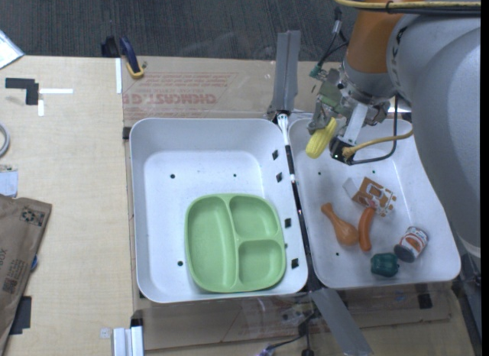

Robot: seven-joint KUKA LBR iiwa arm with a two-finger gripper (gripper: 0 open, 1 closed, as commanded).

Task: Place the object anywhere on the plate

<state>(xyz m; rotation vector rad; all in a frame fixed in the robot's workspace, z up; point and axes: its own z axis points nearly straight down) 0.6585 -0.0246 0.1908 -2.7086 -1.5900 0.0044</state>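
While the yellow corn cob (pixel 318 140) hangs tilted at the upper left corner of the right bin (pixel 428 194), it sits between the fingers of the pincer (pixel 330 134), which is clamped on it above the bin floor. Below it, toward the lower right of the frame, lie a small printed packet (pixel 373 194), an orange drumstick-shaped toy (pixel 341 224), a sausage (pixel 366 228), a small can (pixel 412 244) and a dark green piece (pixel 384 264), all loose on the white floor. Left of the divider, the left bin (pixel 153 194) carries the green plate (pixel 236 241), a three-compartment tray resting in its lower right part, well apart from the corn. Both bins rest on a pale wooden table (pixel 69 163) with red printed lettering above the left bin. At the far left edge sits brown cardboard (pixel 19 247), and dark carpet (pixel 191 3) fills the top of the frame behind the table.
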